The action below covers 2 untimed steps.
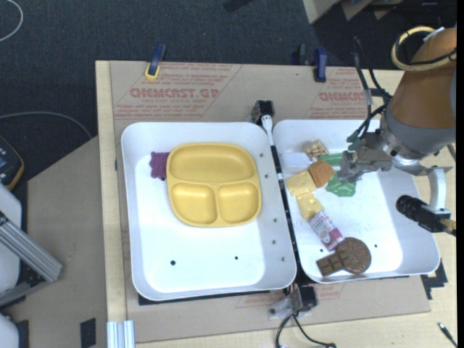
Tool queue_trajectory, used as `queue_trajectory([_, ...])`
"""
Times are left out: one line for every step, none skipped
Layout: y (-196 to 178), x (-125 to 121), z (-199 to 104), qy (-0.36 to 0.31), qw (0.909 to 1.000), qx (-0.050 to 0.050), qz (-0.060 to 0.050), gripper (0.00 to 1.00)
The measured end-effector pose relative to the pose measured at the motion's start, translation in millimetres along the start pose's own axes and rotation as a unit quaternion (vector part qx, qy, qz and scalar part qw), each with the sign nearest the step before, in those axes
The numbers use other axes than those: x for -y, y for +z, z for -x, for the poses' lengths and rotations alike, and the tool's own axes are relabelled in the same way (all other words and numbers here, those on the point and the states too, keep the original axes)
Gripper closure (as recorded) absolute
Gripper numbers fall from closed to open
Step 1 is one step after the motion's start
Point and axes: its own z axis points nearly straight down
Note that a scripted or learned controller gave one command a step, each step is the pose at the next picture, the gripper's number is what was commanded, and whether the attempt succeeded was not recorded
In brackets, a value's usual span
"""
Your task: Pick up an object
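Camera view: tool (349, 171) fingertips indistinct over green item (341, 188).

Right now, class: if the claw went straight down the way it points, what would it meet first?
Probably the green object in the right bin: the claw hangs just above its upper edge, beside the orange-brown piece. Depth is unclear from this slanted view.

left bin (145, 216): yellow tray (214, 183), purple item (159, 164) | right bin (406, 238): jaws (350, 167) over green item (342, 188)
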Motion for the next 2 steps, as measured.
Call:
queue_trajectory([-10,-11,-59,-0.001,1.0,0.001,0.003,1.0])
queue_trajectory([-10,-18,-121,-0.001,1.0,0.001,0.003,1.0])
